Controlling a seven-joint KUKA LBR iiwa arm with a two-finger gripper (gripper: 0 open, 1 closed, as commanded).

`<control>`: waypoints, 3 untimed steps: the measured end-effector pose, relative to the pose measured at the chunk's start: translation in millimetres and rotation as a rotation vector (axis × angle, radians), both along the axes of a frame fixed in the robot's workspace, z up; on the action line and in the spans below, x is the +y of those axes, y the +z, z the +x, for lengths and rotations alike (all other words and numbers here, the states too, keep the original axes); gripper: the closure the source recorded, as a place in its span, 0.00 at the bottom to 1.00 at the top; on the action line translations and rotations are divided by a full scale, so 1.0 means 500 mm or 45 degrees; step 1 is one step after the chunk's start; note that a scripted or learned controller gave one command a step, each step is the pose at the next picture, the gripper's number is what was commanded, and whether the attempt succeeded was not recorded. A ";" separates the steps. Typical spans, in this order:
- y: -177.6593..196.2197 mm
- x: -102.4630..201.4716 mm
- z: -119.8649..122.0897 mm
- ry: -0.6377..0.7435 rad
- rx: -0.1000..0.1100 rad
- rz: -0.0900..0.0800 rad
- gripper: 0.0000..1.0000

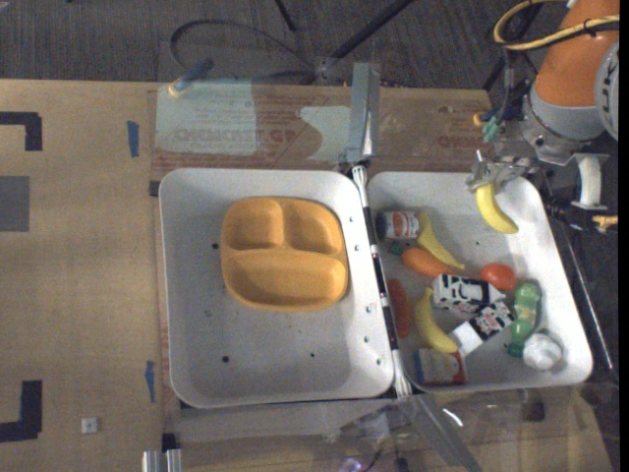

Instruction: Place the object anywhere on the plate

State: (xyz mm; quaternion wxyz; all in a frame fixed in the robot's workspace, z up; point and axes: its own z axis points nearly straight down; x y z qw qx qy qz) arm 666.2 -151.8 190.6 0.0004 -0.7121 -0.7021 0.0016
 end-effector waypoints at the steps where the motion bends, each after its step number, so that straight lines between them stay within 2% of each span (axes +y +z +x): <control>1: 0.039 0.059 0.001 0.184 -0.005 0.001 1.00; 2: 0.070 0.116 0.001 0.403 -0.006 0.002 1.00; 3: 0.104 0.204 0.002 0.745 -0.007 0.002 1.00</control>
